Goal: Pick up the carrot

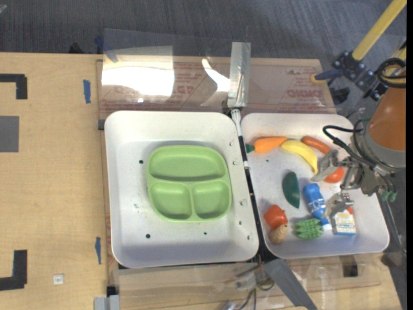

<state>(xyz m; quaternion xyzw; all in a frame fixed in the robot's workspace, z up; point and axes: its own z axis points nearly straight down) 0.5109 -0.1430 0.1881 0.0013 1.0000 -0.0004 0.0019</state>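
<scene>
Right, green tray [188,181] in left bin, idle. Carrot [269,144] at right bin's top-left corner, beside banana [301,152]. Looks light, rigid, slick plastic; grab mid-body across width. Gripper [335,185] hovers far right, fingers apart, nothing between.

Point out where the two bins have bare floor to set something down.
Left bin: bare white floor all round the green divided plate. Right bin: crowded; a small bare patch lies between the carrot and the red-capped toy, left of the dark green piece.
</scene>
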